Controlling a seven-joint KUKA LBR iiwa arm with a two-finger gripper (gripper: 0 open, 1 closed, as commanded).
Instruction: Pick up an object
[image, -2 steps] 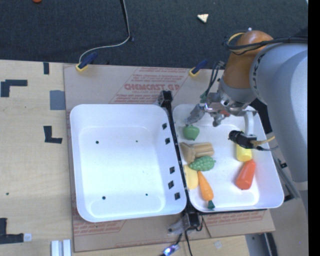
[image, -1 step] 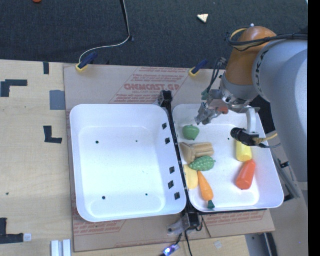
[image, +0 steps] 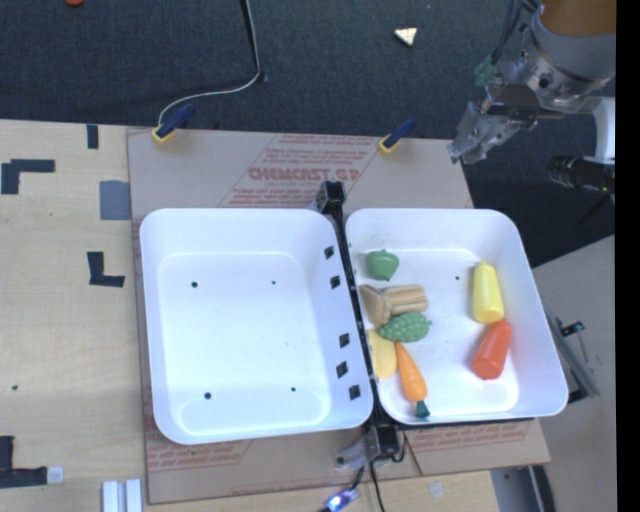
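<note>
The right bin (image: 520, 250) holds several toy foods. A green round piece (image: 381, 264) lies near the divider, with a tan bread-like piece (image: 396, 300) and a dark green bumpy piece (image: 405, 326) below it. A pale yellow piece (image: 381, 355) and an orange carrot (image: 410, 372) sit at the front. A yellow corn-like piece (image: 486, 292) and a red-orange piece (image: 491, 350) lie on the right side. My gripper (image: 472, 138) hangs high above the bench beyond the right bin's far edge, with nothing seen in it.
The left bin (image: 160, 300) stands beside the right one on a cardboard sheet (image: 300, 170). Blue-and-yellow clamps (image: 172, 120) (image: 397, 134) pin the sheet's far corners. A white cable (image: 250, 60) runs across the dark floor behind.
</note>
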